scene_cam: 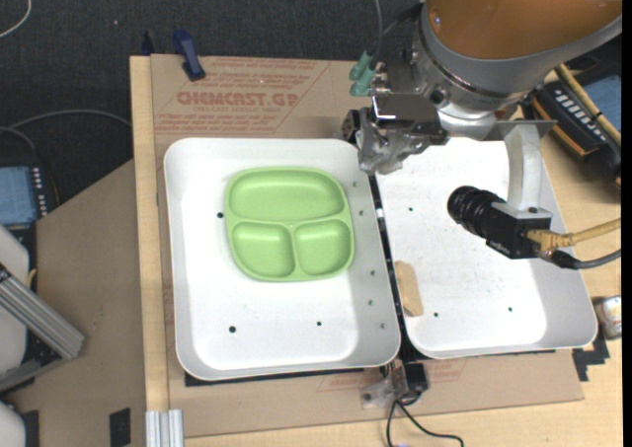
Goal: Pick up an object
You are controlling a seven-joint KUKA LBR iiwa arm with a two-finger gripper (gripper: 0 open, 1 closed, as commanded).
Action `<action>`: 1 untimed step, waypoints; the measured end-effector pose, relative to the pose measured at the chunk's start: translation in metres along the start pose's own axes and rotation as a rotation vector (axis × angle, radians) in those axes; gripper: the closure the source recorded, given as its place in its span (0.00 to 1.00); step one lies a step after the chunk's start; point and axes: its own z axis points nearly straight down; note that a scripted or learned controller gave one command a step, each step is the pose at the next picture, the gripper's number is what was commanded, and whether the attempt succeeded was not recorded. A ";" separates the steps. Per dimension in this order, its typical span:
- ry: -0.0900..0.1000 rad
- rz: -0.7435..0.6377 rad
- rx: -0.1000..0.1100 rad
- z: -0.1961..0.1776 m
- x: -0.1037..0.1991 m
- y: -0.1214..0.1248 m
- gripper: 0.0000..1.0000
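Looking down at a slant on two shallow white bins, side by side. Lying flat in the left bin point(188, 267), centre-left of frame: green divided plate point(289, 223) with three compartments. Hanging at upper centre, over the seam with the right bin point(553, 327): gripper point(383, 154), just beyond the plate's upper right corner; open or closed, impossible to tell. Resting lower along the seam: small tan block point(408, 289).

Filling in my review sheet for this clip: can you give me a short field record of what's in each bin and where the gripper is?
left bin: green three-compartment plate, lying flat, towards the far end
right bin: small tan piece against its left rim
gripper: above the far end of the seam between the bins
grasp: cannot tell
task status: both things lie in their bins, not lifted
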 end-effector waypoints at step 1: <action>-0.002 0.000 0.006 0.015 0.057 0.000 1.00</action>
